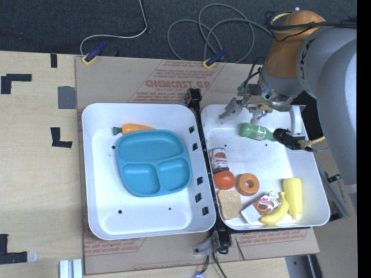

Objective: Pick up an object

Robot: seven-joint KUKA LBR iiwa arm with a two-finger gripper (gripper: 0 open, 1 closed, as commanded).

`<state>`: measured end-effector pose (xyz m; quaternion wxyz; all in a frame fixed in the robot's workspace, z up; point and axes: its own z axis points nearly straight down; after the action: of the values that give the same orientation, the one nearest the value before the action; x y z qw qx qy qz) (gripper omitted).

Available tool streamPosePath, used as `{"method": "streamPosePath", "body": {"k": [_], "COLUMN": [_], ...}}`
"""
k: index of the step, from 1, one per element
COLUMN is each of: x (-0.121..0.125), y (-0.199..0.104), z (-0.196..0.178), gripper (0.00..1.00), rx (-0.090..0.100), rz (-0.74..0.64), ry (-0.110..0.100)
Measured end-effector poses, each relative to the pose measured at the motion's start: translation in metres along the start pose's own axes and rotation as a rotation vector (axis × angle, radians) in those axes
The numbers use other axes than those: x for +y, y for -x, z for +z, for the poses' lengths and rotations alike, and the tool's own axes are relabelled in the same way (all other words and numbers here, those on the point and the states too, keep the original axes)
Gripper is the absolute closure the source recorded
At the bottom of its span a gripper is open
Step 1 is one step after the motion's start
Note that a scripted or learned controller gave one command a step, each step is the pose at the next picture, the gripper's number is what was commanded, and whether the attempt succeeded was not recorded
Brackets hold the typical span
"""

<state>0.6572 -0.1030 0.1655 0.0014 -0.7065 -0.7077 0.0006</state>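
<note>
My gripper hangs over the far edge of the right bin, its two fingers spread open with nothing between them. Just below and right of it lies a green bottle-like item on the bin floor. Further toward the front are a small can, a red tomato, a donut, a slice of bread, a red-and-white packet, a banana and a yellow bottle.
The left bin holds a blue divided plate with an orange carrot behind it. A black divider separates the bins. Cables trail over the dark floor behind the bench.
</note>
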Motion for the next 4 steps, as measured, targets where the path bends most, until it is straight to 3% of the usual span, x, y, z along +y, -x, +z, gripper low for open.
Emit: {"method": "streamPosePath", "body": {"k": [1, 2, 3, 4], "x": [0.009, -0.048, -0.135, -0.056], "y": [0.038, 0.024, 0.074, 0.038], "z": [0.070, 0.078, 0.078, 0.079], "gripper": [0.00, 0.00, 0.00, 0.00], "rx": [-0.003, -0.001, -0.005, -0.003], "rz": [0.000, 0.002, 0.004, -0.001], "ry": [0.003, 0.002, 0.005, 0.010]}}
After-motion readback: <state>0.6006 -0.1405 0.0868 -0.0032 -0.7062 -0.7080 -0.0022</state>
